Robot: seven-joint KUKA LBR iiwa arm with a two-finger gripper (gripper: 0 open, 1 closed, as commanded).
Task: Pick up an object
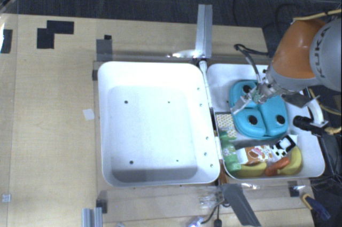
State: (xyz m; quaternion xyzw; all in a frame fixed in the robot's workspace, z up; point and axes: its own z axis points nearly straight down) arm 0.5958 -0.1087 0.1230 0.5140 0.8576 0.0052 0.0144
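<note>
The right bin (214, 79) holds a heap of objects. A big turquoise plastic piece (262, 118) with two round holes lies on top, near the bin's middle. My gripper (253, 95) reaches in from the right and hangs right at the turquoise piece's upper edge, touching it or just above it. Below the turquoise piece lie a yellow banana-like toy (270, 168), a green packet (229, 152), a small dotted card (224, 123) and a black-and-white item (284, 145).
The left bin (155, 119) is a broad white tray with a few small dots on its floor. A metal post (204, 28) stands behind the wall where the two bins meet. Black cables (307, 123) run along the right bin's right side.
</note>
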